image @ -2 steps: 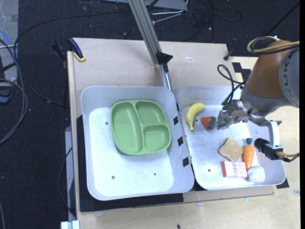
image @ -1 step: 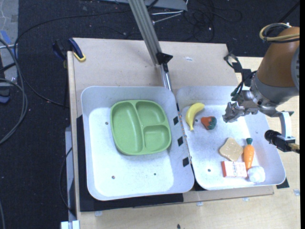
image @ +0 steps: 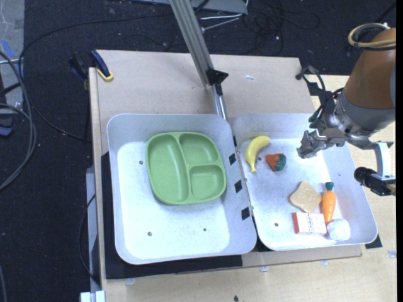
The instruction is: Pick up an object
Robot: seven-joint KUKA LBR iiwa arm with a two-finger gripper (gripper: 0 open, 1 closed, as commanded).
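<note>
In the right bin [image: 277, 234] lie a yellow banana [image: 255, 150], a red strawberry with a green top [image: 275, 162], a tan slice of bread [image: 305, 197], an orange carrot [image: 328, 205], a red and white carton [image: 309, 223] and a white ball [image: 339, 229]. My gripper [image: 310, 145] hangs over the bin's upper right part, to the right of the strawberry and apart from it. Nothing shows between its fingers.
The left bin [image: 176, 238] holds a green divided plate [image: 187, 167]. A grey metal pole [image: 192, 30] slants in from the top to the seam between the bins. The arm's orange band [image: 371, 68] is at the right edge.
</note>
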